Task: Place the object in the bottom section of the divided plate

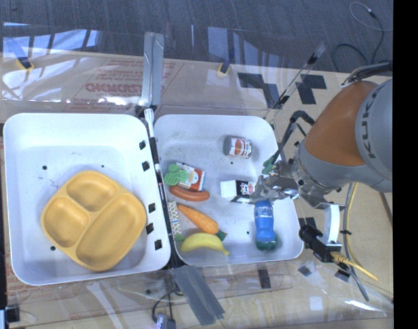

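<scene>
banana [204, 243] front | bottle [264, 225], carton [237, 188] crowd claw [267, 192] | claw grip: cannot tell

Plate [92, 219] was yellow, bins [31, 142] white, bottle [264, 223] blue with green cap, carrot [199, 218] orange, banana [203, 243] yellow, sausage [189, 195] red-brown.

claw [265, 192] above blue bottle [264, 226], right bin [216, 123] | yellow divided plate [92, 218] in left bin [31, 136]

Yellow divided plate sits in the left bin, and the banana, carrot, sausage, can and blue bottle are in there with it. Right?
Not quite. The camera view shows the plate alone in the left bin; the banana, carrot, sausage, can and blue bottle lie in the right bin.
</scene>
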Available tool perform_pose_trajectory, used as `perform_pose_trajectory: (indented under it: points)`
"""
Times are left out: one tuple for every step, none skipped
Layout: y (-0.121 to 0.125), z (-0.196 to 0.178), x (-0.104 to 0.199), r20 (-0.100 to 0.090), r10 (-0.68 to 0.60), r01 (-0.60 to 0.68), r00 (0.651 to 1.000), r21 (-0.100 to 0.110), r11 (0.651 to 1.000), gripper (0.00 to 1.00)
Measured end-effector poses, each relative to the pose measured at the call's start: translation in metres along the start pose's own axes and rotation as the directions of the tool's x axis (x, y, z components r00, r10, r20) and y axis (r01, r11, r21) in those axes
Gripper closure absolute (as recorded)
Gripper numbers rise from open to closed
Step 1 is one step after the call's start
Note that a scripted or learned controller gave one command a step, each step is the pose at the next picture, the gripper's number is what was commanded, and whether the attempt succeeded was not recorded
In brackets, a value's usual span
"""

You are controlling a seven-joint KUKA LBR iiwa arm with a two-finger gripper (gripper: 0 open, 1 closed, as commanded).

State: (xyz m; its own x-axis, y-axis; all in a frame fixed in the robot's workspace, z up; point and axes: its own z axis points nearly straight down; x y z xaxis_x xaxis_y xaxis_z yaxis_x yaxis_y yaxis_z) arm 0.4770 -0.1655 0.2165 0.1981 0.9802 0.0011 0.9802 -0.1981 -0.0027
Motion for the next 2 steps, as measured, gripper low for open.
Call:
perform_pose_trajectory:
  points:
    - [-0.011,-0.027,0.055,0.001,0.217,-0.217,0.976,-0.001,0.976,1.0]
    - [-0.004,0.027,0.095,0.002,0.146,-0.146,0.989,0.005,0.989,1.0]
